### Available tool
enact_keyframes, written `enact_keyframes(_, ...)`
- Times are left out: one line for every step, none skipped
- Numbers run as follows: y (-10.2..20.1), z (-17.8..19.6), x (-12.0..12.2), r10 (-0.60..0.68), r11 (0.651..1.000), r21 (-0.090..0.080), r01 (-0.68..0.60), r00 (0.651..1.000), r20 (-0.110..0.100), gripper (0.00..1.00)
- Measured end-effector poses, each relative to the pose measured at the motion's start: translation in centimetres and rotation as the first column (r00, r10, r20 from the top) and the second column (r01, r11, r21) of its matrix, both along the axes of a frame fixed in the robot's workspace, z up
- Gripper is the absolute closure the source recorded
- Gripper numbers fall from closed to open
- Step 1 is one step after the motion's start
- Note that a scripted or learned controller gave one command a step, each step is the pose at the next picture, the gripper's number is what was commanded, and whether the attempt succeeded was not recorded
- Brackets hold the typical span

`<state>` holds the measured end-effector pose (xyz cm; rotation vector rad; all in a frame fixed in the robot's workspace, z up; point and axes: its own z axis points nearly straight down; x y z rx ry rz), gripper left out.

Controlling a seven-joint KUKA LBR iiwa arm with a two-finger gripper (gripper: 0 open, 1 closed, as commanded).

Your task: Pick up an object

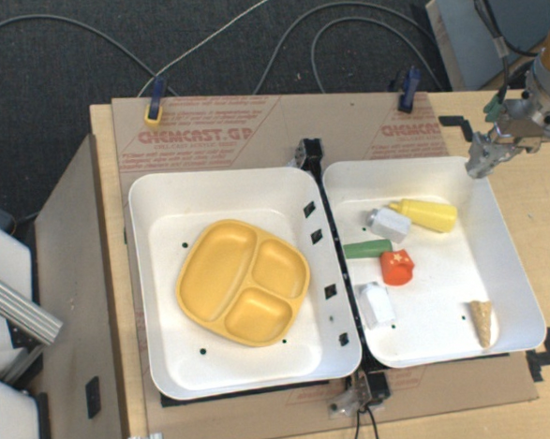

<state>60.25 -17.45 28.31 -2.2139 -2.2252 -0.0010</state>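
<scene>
The right bin (502, 245) holds a yellow bottle with a white cap (418, 216), a green stick (366, 249), a red-orange pepper-like toy (397, 267), a small white block (376, 304) and a tan cone (483, 322). A yellow divided plate (243, 282) lies in the left bin (156, 269). My gripper (483, 157) hangs at the right bin's far right corner, above its rim, apart from every object. Nothing shows between its fingers.
A black divider with clips (326, 248) runs between the two bins. Two clamps (156, 106) (408, 89) pin the cardboard sheet at the back. Cables lie on the dark floor beyond the bench.
</scene>
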Motion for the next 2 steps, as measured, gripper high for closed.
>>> enact_keyframes(5.4, -1.8, -0.6, 0.001, 1.0, 0.001, -0.001, 1.0, -0.002, 1.0)
enact_keyframes(10.7, -3.3, -2.0, 0.0, 1.0, 0.0, 0.0, 1.0, -0.003, 1.0)
